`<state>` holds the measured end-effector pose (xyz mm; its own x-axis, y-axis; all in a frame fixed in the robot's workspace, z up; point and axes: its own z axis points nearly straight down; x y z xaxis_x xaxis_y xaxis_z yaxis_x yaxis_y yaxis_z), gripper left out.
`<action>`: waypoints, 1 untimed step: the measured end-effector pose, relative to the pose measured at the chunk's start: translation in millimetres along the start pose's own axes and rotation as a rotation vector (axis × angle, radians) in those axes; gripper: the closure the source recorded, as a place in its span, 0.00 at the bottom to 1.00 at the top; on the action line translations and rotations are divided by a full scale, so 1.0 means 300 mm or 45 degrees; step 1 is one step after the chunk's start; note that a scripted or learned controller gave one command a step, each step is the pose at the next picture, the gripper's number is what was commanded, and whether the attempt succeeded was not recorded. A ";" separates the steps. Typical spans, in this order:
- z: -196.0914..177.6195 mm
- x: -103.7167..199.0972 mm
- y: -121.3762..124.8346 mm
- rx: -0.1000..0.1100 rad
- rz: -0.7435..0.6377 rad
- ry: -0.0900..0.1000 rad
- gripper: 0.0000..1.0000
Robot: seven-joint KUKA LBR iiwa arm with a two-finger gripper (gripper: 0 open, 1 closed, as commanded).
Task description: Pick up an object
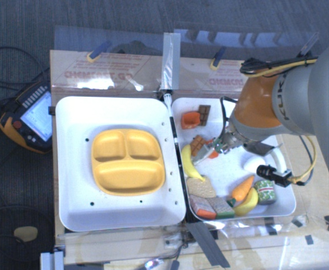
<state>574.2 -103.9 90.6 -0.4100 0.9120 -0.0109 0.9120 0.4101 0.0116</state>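
Overhead: two shallow white bins side by side on the bench, left bin [69, 151] and right bin [285, 204].

Resting in the middle of the left bin, one yellow divided plate [128, 161] with three compartments, two small at the far side and one long at the near side.

Crowded into the right bin, the toy food. Counted: two bananas, one banana [191, 165] along the left wall and a second banana [248, 202] near the near wall; one carrot [242, 188] lying tilted just above that second banana; one orange cup [190, 119] at the far left corner; one brown block [204, 113] just beside it on the right; one reddish-brown piece [198, 144] near the centre; one slice of bread [201, 188] below the first banana; one small can [266, 191] with a green label at the right; a red and green cluster [214, 209] against the near wall, too small to name.

Reaching in from the right, grey arm with orange band [257, 103]. Gripper [219, 147] low over the bin centre, just right of the reddish-brown piece, touching or nearly touching a small red item [212, 154]. Finger state impossible to tell from this angle.

Outside the bins at far left, one teach pendant [32, 120] with cables.
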 end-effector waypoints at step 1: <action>-0.032 0.003 0.006 -0.005 0.000 0.003 1.00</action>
<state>575.5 -102.4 100.2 -0.4098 0.9121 -0.0087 0.9120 0.4099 0.0158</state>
